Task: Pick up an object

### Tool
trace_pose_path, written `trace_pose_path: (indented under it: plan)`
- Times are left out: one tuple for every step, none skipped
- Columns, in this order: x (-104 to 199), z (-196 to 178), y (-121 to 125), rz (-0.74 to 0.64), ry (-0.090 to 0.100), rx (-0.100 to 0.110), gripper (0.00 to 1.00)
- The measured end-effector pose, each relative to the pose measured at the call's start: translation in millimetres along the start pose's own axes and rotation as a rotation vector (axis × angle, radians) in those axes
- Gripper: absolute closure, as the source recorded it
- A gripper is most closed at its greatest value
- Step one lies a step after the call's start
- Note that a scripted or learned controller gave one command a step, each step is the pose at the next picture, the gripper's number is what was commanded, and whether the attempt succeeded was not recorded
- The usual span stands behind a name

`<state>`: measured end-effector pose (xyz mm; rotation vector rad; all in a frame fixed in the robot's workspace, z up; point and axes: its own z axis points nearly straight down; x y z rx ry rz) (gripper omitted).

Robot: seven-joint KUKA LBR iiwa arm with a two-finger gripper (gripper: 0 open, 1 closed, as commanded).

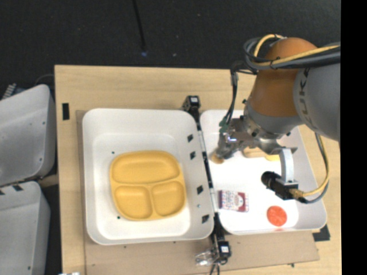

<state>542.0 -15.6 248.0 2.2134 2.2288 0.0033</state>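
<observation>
My gripper (225,148) is low in the right bin (252,225), near its left wall, with the orange-banded wrist above it. A small tan object (217,158) lies just below the gripper, and another tan piece (255,152) shows to its right, partly hidden by the wrist. Toward the bin's front lie a small white and maroon packet (232,201) and a flat orange disc (277,215). Nothing can be seen held.
The left bin (94,211) holds a yellow three-compartment plate (148,183). A black cable and connector (278,185) trail from the arm over the right bin. Black clips sit along the divide between the bins.
</observation>
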Motion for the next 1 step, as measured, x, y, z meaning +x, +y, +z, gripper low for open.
trace_pose_path:
  plan:
    - [57.3, 10.8, 2.7, 0.000, 0.000, 0.003, 1.00]
